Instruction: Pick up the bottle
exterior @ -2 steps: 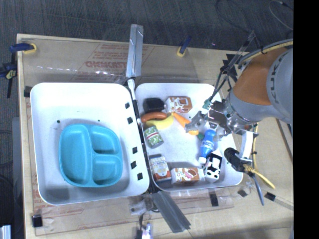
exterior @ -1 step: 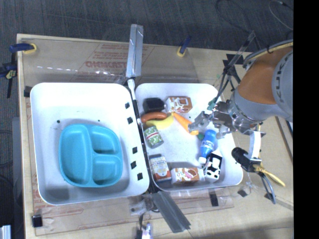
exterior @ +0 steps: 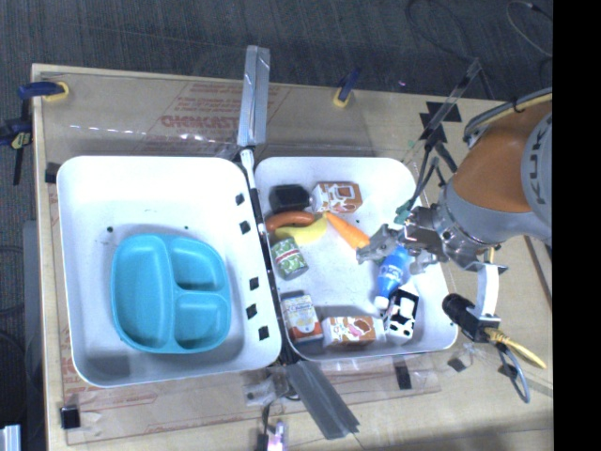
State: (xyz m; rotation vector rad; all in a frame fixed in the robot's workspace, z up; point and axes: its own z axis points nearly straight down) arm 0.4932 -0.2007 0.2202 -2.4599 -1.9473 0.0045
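- Overhead slanted view of a bench with two shallow white bins side by side.
- The left bin (exterior: 84, 186) holds a blue divided tray (exterior: 171, 291).
- The right bin (exterior: 394, 172) holds mixed small items: a carrot (exterior: 347, 230), a black-and-white carton (exterior: 402, 313), a green packet (exterior: 289, 258) and several snack packs.
- The bottle (exterior: 391, 272), blue with a white cap at its lower end, lies tilted in the right half of the right bin, just above the carton.
- The arm (exterior: 502, 172) reaches in from the right; its gripper (exterior: 406, 240) sits low over the bottle's upper end.
- The metal fingers appear to straddle the bottle's top, but whether they are closed on it is not visible; I cannot tell how wide the jaws stand.
- Judged progress: the approach looks done, while the bottle seems to rest on the bin floor, not lifted. A firm grasp and the lift remain.
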